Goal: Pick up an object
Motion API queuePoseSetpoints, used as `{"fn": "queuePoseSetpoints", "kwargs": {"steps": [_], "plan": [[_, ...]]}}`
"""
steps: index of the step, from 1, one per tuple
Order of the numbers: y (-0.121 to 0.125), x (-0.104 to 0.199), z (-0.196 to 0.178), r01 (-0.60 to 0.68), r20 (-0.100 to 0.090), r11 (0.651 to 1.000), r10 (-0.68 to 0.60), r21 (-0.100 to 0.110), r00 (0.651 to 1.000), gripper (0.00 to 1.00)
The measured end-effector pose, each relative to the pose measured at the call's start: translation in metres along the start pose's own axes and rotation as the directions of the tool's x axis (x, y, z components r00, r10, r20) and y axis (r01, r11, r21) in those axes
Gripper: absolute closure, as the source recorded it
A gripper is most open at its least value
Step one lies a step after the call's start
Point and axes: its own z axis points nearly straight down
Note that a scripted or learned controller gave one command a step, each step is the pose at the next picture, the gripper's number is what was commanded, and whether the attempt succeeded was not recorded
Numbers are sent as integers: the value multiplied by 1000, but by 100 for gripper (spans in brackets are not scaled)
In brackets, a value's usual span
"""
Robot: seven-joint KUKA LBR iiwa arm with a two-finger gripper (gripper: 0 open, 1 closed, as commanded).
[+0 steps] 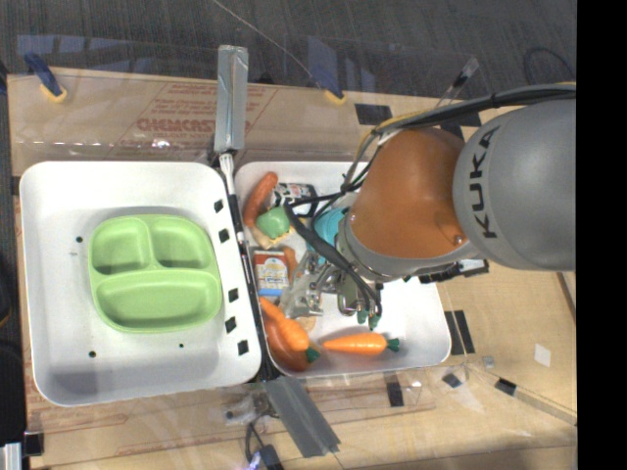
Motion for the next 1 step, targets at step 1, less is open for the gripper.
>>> {"fn": "queuePoseSetpoints", "kwargs": {"steps": [1], "plan": [[28, -31, 3, -104, -6, 995, 104, 3, 995, 100]]}}
